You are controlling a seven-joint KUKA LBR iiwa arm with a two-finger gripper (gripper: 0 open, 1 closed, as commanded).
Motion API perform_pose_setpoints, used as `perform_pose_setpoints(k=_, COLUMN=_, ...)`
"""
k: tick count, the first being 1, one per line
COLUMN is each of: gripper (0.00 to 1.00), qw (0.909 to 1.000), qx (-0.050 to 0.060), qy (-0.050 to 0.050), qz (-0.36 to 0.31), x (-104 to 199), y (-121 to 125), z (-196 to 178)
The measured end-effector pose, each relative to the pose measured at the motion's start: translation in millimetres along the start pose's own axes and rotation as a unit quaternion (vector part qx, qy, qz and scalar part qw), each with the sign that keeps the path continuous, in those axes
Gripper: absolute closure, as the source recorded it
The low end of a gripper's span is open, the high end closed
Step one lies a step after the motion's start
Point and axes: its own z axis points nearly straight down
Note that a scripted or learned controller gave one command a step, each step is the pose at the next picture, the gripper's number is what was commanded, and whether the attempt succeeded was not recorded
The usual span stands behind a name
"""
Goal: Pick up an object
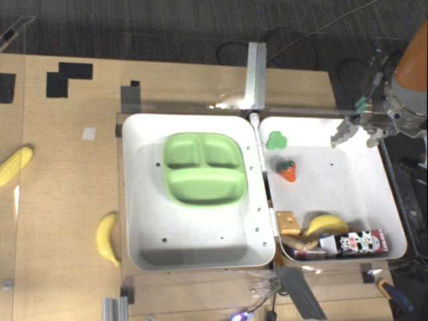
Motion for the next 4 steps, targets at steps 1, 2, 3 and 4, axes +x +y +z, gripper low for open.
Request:
perform_pose_setpoints(k=1, gripper=0.00, qw=0.9978, qx=0.000, qy=0.000, qz=-0.066, x=40.7, y=15.1, z=99.5)
perform_pose_setpoints(k=2, gripper=0.00, qw=0.9964, qx=-0.004, qy=-0.001, qz=-0.084, x=55.0, y=5.8, z=151.9)
perform_pose_setpoints(k=3, gripper=0.00, qw=0.9998, qx=-0.009, qy=-0.001, qz=-0.019, x=59.3, y=-32.9, z=151.8)
perform_pose_setpoints(k=4, gripper=0.00, qw=0.9963, qx=-0.009, qy=-0.002, qz=-0.085, x=38.8, y=-110.2, z=151.5)
